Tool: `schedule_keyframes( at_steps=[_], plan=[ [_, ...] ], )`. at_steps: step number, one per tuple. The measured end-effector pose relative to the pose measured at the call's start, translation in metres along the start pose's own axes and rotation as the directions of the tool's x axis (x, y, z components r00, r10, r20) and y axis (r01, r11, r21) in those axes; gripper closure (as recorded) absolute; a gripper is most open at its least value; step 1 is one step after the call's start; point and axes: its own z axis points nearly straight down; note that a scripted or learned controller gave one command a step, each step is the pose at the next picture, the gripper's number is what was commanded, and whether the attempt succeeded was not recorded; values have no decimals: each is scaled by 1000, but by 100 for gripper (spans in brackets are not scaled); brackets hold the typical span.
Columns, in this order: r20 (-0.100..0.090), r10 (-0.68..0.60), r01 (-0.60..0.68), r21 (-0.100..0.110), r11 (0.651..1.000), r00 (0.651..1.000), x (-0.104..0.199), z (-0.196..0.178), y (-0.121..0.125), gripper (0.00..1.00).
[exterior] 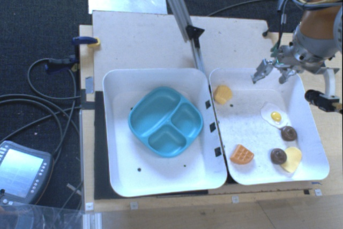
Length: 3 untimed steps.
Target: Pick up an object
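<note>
Above the right white shallow bin (315,131), at its far rim: grey two-finger gripper (273,71), fingers spread, nothing between them. Nearest target at five o'clock, well apart: white fried-egg toy with yellow yolk (275,115), lying flat.

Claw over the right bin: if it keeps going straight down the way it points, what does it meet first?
Most likely bare floor of the right bin near its back wall. The claw hangs above the far edge, clear of the yellow piece and the fried egg. Depth is hard to judge from this slanted view.
</note>
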Motion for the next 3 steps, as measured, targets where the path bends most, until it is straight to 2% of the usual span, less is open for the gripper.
schedule_keyframes(
  at_steps=[1, 3],
  plan=[
    [1, -1, 1, 0, 1000, 1000, 0, 0, 0, 0],
    [1, 3, -3, 4, 1000, 1000, -7, 103, 11, 0]
  ],
)
